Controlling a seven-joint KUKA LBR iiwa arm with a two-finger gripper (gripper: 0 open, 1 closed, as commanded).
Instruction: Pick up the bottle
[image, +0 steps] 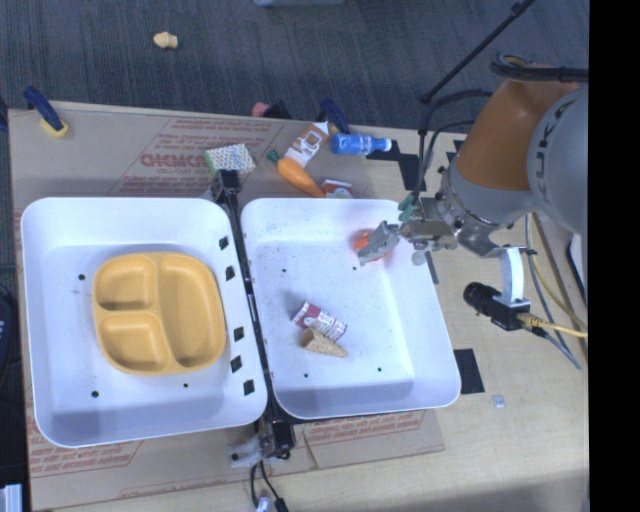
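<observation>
While the gripper (385, 240) hovers at the right bin's (425, 375) one o'clock, finger state unclear, it should centre over the bottle (357, 145) beyond.

Grey arm (565, 140), broad orange band above wrist, black cables trailing; small metal hand (385, 240) with green accents.

One fixed camera is looking down at a slant from above, taking in both shallow white plastic bins (60, 420) and the surrounding bench.
</observation>
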